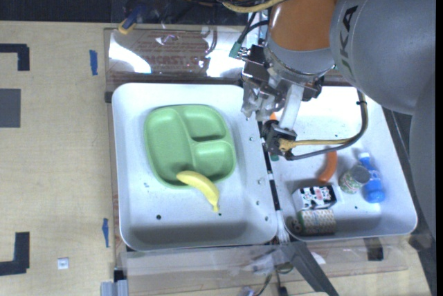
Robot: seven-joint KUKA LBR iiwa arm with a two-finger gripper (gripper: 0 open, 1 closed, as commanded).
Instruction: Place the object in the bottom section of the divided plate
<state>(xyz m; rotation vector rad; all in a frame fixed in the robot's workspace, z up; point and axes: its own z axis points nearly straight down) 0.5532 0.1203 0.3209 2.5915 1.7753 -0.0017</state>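
A green divided plate (165,142) sits in the left bin, with one long section on its left and two smaller ones on its right. A yellow banana (201,187) lies across the plate's near rim, its upper end on the plate and its tip on the bin floor. My gripper (255,108) hangs over the ridge between the two bins, to the right of the plate and well above the banana. Nothing shows beneath it.
The left bin (131,205) holds the plate and the banana. In the right bin (394,211) lie an orange carrot-like piece (328,167), a blue bottle (367,180), a black-and-white box (317,196) and a mesh-covered roll (317,220). The arm covers that bin's far part.
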